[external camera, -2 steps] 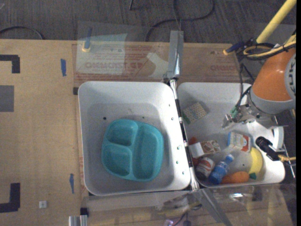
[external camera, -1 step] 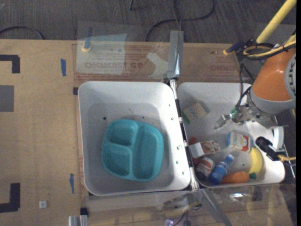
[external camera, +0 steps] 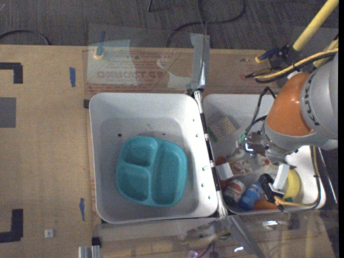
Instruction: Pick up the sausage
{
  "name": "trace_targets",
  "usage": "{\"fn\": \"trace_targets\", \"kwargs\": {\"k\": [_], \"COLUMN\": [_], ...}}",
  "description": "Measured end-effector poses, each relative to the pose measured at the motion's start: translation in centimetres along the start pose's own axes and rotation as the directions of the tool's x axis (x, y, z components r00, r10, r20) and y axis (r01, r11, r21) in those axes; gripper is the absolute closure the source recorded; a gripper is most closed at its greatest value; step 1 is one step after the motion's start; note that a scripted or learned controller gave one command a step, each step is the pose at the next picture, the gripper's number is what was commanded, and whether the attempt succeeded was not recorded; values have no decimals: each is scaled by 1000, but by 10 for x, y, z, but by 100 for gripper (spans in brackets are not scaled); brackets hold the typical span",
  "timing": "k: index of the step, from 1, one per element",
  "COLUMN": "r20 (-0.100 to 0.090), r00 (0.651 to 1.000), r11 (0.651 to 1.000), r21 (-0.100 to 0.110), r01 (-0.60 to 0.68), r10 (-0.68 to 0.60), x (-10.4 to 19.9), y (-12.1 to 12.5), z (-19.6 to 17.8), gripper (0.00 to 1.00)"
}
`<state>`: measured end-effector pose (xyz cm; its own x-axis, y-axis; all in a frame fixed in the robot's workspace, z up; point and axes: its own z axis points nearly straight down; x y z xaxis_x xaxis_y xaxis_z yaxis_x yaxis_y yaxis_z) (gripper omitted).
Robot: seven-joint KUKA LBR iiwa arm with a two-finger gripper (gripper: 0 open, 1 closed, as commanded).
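**Arm hanging over the crowded right bin**

A pale wooden bench (external camera: 43,160) is carrying two shallow white bins side by side. Two black tape corners and two short strips of blue tape are sticking to its left part.

The left bin (external camera: 140,98) is holding one teal plate (external camera: 152,171) with three compartments, lying flat near its middle.

The right bin (external camera: 231,98) is holding a huddle of small things. Along its near edge, what looks like the sausage (external camera: 234,189) is lying, a stubby reddish-brown piece, though the blur is keeping me from being sure. One blue piece (external camera: 249,195) is touching it on the right, and one orange piece (external camera: 263,203) is lying just beside that. One yellow piece (external camera: 293,185) is lying toward the right wall. One red-and-white packet (external camera: 239,168) is lying further back, and one tan waffled square (external camera: 223,127) is resting alone beyond it.

The one grey arm (external camera: 301,112) is reaching in over this bin. The claw (external camera: 259,153) is hanging under it above the huddle; I cannot tell how far it is open or whether it is gripping anything.

Beyond the bins, one clear sheet (external camera: 140,71) is lying on the bench. Past the bench, dark carpet (external camera: 80,9) is showing, with black cables (external camera: 220,4) looping across it.
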<state>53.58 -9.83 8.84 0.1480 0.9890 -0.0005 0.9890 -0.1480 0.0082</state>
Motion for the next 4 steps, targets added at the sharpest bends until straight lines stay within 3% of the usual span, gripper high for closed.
{"fn": "trace_targets", "kwargs": {"k": [1, 2, 3, 4], "r20": [2, 2, -1, 6], "r00": [1000, 1000, 900, 827], "r11": [1000, 1000, 900, 827], "r21": [-4, -4, -2, 8], "r01": [-6, -6, -437, -563], "r10": [6, 6, 437, 563], "x": [-3, -3, -30, -50], "y": [1, 1, -7, 56], "z": [-11, -11, 0, -87], "gripper": [100, 0, 0, 0]}}
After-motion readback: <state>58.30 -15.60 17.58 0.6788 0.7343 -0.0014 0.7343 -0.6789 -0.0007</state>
